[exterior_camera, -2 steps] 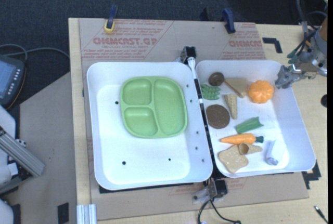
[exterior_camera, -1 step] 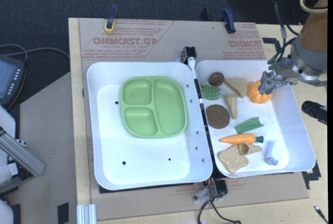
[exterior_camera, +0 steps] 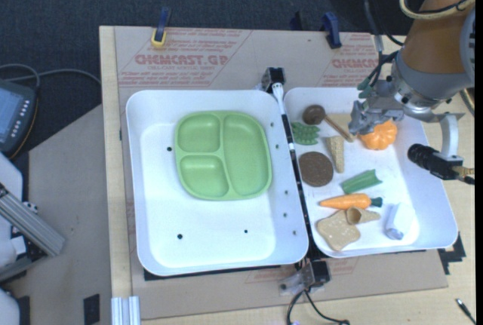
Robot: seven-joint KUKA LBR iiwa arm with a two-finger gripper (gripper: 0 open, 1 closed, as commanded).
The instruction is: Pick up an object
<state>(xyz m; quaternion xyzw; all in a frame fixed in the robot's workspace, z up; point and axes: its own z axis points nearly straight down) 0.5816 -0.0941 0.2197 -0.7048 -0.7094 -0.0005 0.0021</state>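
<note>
Down in the far part of the right bin [exterior_camera: 445, 222], the gripper [exterior_camera: 364, 122] sits low beside an orange pumpkin-like toy [exterior_camera: 379, 135], touching or nearly touching its left side; whether it is apart or together cannot be told from this angle. Left of it lie a brown-headed wooden spoon [exterior_camera: 315, 114], a green leafy piece [exterior_camera: 306, 133] and a pale wedge [exterior_camera: 336, 152]. Nearer are a brown round patty [exterior_camera: 315, 168], a green stick [exterior_camera: 361, 181], a carrot [exterior_camera: 347, 202], a slice of bread [exterior_camera: 337, 231] and a small lavender piece [exterior_camera: 392, 222]. The left bin [exterior_camera: 151, 225] holds a green divided plate [exterior_camera: 223, 154]. Both bins rest on a cardboard-covered surface [exterior_camera: 121, 67].
</note>
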